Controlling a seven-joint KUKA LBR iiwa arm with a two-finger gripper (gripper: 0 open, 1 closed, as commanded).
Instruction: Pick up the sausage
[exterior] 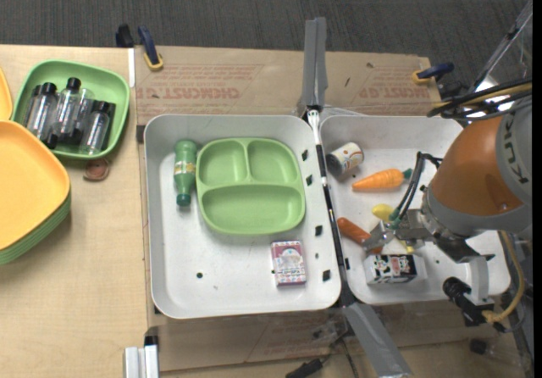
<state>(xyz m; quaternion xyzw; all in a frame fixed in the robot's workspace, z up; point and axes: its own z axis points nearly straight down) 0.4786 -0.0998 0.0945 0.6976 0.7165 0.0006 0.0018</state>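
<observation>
The sausage, a short red-orange link, lies slantwise near the left wall of the right bin. My gripper is low in that bin, just right of the sausage's right end and close to touching it. The grey arm with its orange band comes in from the right and hides the bin floor behind the gripper. I see nothing lifted off the floor.
In the right bin are a carrot, a small tipped can, a yellow piece and a black-and-white carton just below the gripper. The left bin holds a green divided plate, a green bottle and a small pink box.
</observation>
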